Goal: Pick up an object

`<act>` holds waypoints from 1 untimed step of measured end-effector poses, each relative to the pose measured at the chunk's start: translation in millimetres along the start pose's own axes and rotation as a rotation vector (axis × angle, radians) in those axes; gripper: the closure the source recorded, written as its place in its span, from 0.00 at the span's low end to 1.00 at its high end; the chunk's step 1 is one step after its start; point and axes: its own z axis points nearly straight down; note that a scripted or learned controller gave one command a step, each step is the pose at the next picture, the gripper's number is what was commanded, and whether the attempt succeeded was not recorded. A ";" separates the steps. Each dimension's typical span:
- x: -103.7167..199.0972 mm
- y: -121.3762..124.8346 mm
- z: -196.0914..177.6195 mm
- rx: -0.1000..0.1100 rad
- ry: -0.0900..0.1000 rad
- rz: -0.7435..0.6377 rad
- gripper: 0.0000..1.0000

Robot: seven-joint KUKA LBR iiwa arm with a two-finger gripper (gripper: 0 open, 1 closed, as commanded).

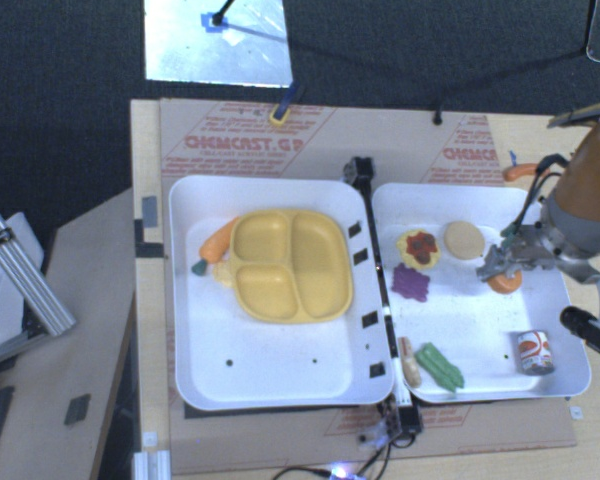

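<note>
A robot claw (500, 266) is hovering over an orange piece (506, 282) in the right bin (570, 313); its grip is impossible to tell.

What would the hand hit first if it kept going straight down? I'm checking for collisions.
Most likely the orange round piece lying on the floor of the right bin, directly under the hand. Depth is hard to judge from this slanted view, so that is a best guess.

One fixed camera looks down on me at a slant from high above the worktop (310, 133), taking in both bins; my arm (590, 193) enters from its right.
</note>
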 end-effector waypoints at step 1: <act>2.5 4.0 -64.3 -0.003 -0.001 -0.002 1.00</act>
